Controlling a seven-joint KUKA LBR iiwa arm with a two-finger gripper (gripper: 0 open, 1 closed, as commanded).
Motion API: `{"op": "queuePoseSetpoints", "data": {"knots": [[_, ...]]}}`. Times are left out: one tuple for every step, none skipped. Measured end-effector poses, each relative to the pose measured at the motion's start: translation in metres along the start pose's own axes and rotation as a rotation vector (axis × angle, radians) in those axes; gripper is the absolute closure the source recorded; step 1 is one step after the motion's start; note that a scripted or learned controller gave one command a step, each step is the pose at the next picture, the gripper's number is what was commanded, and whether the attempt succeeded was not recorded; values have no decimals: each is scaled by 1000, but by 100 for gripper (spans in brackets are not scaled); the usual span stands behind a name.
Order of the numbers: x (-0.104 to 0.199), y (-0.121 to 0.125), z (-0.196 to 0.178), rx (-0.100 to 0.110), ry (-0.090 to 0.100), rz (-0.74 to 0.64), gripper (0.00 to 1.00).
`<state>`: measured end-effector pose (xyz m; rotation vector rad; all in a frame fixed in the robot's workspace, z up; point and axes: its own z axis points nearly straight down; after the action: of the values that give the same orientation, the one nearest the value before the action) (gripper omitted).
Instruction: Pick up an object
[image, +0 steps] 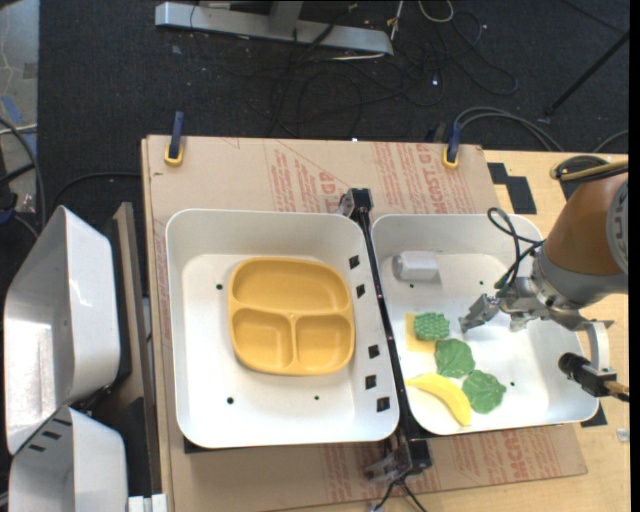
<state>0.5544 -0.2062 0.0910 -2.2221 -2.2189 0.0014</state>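
Left bin (190, 330): you see a yellow divided plastic tray (292, 315).
Right bin (520, 410): green leafy pieces (455, 357), yellow banana (445, 396).
Gripper (478, 314): grip state, cannot tell.

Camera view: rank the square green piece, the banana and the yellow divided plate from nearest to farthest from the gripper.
Measured from the gripper in the right bin:
1. Square green piece, just to its left in the same bin.
2. Banana, lower down near that bin's front edge.
3. Yellow divided plate, across the divider in the left bin.
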Motion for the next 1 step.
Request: {"op": "queuePoseSetpoints", "data": {"knots": [[0, 1, -12, -2, -1, 0, 100]]}}
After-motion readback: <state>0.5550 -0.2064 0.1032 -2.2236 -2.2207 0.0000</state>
